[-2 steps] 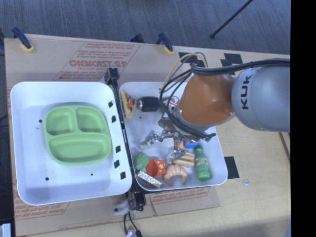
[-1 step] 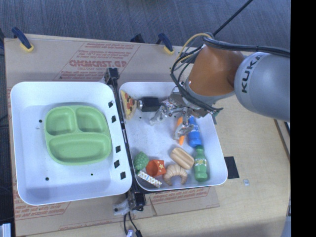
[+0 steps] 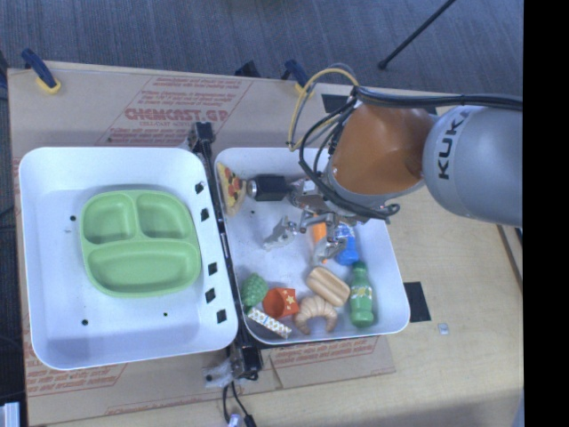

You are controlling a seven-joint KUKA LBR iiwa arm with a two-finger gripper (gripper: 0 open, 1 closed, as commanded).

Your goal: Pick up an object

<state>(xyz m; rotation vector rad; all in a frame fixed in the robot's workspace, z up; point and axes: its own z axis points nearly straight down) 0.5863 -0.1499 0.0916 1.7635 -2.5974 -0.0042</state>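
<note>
Hand (image 3: 307, 229) low in right bin (image 3: 391, 278), fingers apart, nr green bottle (image 3: 360, 296), hot dog (image 3: 327, 285)

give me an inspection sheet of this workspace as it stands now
surface: wooden bench under two shallow white bins, left bin, right bin
job's things: in right bin, green plastic bottle, tan hot dog bun, croissant, red cube, pizza slice
clutter: green divided plastic tray in left bin
grippers: claw low over right bin, fingers unclear
cables: black and yellow loops at the wrist
surroundings: grey carpet, blue clamps
</note>
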